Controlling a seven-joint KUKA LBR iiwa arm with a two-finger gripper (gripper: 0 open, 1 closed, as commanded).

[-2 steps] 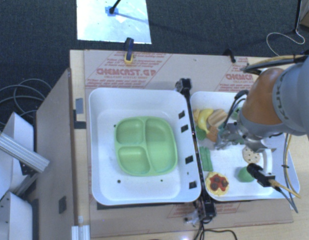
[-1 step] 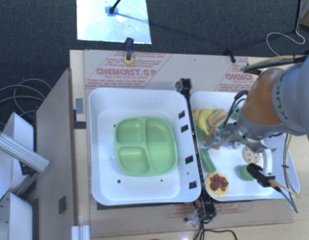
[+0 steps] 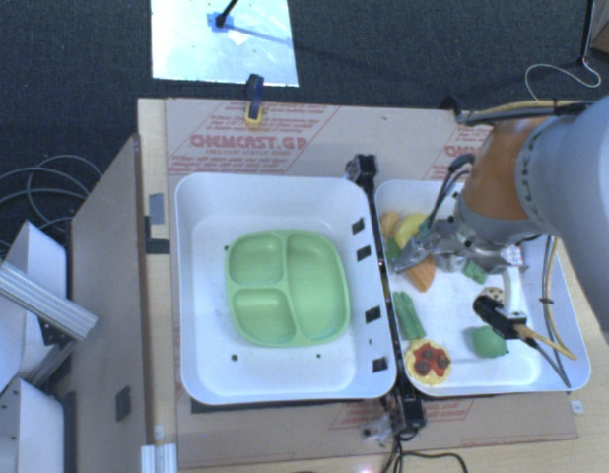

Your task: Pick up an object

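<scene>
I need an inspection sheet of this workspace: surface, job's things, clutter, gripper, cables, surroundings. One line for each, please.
Surface: bench with printed cardboard, bearing left bin and right bin.
Job's things: right bin holds toy food: yellow piece, orange piece, green pod, small tart, green lump.
Clutter: green divided plate in left bin.
Gripper: gripper low over right bin's upper left, at the orange piece.
Cables: loops left of bench; thin cable upper right.
Surroundings: dark carpet, metal sheet.

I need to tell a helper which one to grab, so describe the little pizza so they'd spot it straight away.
Look in the right bin, down at its near left corner. The pizza lies there, just below the green pod. It is the only round piece, yellow with red topping.
</scene>
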